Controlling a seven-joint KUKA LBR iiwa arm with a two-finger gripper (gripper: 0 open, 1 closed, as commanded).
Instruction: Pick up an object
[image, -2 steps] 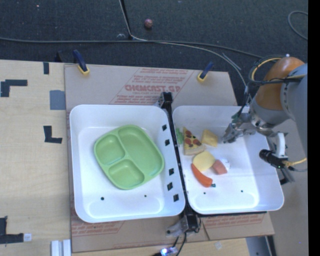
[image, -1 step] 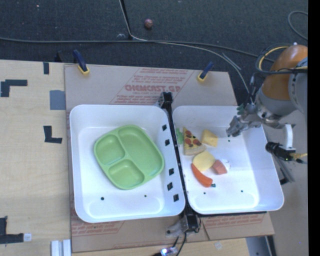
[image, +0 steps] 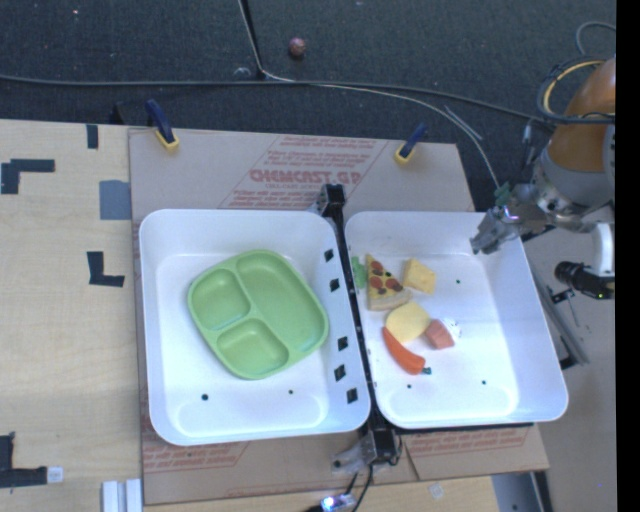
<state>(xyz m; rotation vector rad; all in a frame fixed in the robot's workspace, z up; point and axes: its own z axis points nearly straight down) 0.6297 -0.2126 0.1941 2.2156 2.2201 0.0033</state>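
Two shallow white bins on the desk. The right bin (image: 520, 385) holds a cluster of toy foods near its left wall: a pizza slice (image: 383, 282), a yellow cheese wedge (image: 419, 275), a round yellow piece (image: 407, 322), an orange carrot (image: 403, 352) and a small reddish piece (image: 440, 335). The end effector (image: 493, 232) sits over the bin's upper right rim; whether it is apart or together cannot be told. The cluster lies to its left and toward the viewer, the cheese wedge nearest. The left bin (image: 160, 250) carries a green divided plate (image: 258, 313)
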